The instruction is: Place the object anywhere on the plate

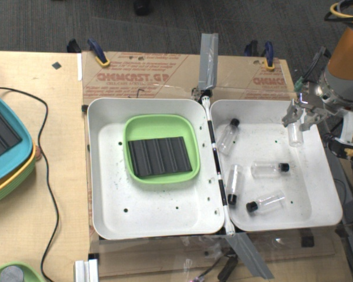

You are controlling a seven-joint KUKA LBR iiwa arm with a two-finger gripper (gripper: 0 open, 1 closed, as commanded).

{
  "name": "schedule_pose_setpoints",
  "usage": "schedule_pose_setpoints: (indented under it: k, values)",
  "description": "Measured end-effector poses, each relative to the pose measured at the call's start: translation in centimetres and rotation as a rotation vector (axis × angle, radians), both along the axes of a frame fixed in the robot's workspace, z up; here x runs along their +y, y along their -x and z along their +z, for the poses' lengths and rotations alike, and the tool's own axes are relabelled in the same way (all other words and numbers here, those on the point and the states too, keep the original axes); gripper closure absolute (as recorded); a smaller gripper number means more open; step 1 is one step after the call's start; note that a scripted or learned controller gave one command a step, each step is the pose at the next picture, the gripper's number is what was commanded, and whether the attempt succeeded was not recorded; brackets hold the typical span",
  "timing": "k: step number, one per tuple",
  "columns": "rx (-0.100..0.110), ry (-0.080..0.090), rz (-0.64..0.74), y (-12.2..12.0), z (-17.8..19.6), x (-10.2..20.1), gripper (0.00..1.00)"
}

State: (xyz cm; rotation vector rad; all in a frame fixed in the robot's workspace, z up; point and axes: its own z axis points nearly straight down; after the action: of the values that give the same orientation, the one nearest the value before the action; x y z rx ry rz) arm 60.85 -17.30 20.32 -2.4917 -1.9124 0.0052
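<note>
Camera view: my claw (295,121) sits over right bin's (317,216) far edge, shut on a clear vial (295,135), hanging upright. Green plate (162,127) in left bin (106,210), well apart.

A wooden bench (35,216) carries stacked teal and yellow-green trays (6,151) at the left edge, crossed by a black cable (44,175). Printed cardboard (141,72) lies behind, clipped by blue-and-orange clamps (97,51). Above, possibly chair castors (142,6) on grey carpet.
</note>
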Motion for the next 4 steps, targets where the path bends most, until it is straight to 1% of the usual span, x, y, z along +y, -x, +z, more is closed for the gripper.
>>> schedule_pose_setpoints:
  k: [1,2,3,4]
  values:
    - [-0.001,0.0,0.0,0.0,0.0,0.0,0.0]
    - [-0.001,0.0,-0.093,2.1,5.5,0.1,0.0]
    - [0.0,0.001,-0.232,2.7,6.8,-3.9,0.0]
    - [0.0,0.001,-0.41,4.5,8.3,-3.7,0.0]
